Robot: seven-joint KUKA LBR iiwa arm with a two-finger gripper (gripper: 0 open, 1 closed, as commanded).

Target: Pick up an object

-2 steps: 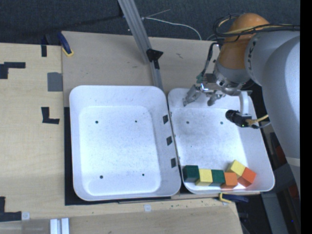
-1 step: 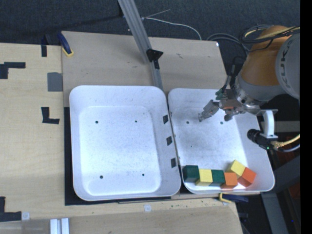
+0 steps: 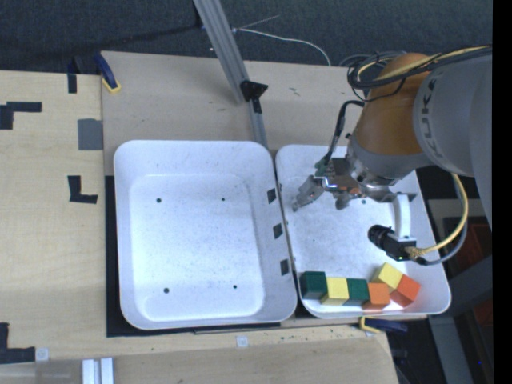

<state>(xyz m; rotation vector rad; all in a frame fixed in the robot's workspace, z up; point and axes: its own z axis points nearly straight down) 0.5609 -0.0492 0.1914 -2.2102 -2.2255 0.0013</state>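
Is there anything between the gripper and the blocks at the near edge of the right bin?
Nothing visible. The gripper hangs over the far part of the right bin, and the bin floor from there to the row of blocks along the near wall is bare.

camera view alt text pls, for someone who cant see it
A grey and orange robot arm reaches in from the right, its gripper poised over the right bin, with nothing visible between its fingers. A row of blocks, green, yellow and orange, lies along that bin's near edge. The left bin sits beside it on the bench.
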